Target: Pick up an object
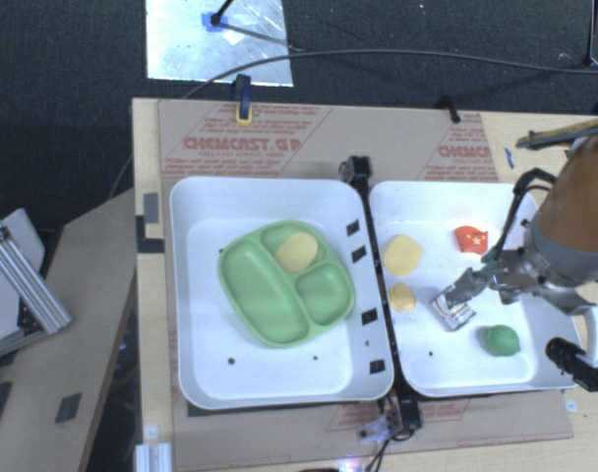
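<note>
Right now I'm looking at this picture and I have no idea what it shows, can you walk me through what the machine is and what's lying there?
This is one camera fixed above a bench, looking down at a slant. The grey and orange machine coming in from the right of the picture is a robot arm. At its end is a metal claw meant for picking things up. I see nothing between its fingers.

Two shallow white bins sit side by side. The left bin holds a green divided plate with a yellowish lump in one compartment. The right bin holds a bigger yellow piece, a smaller yellow piece, a red piece and a green piece. The claw hangs over the right bin, between the smaller yellow piece and the green one.
</note>
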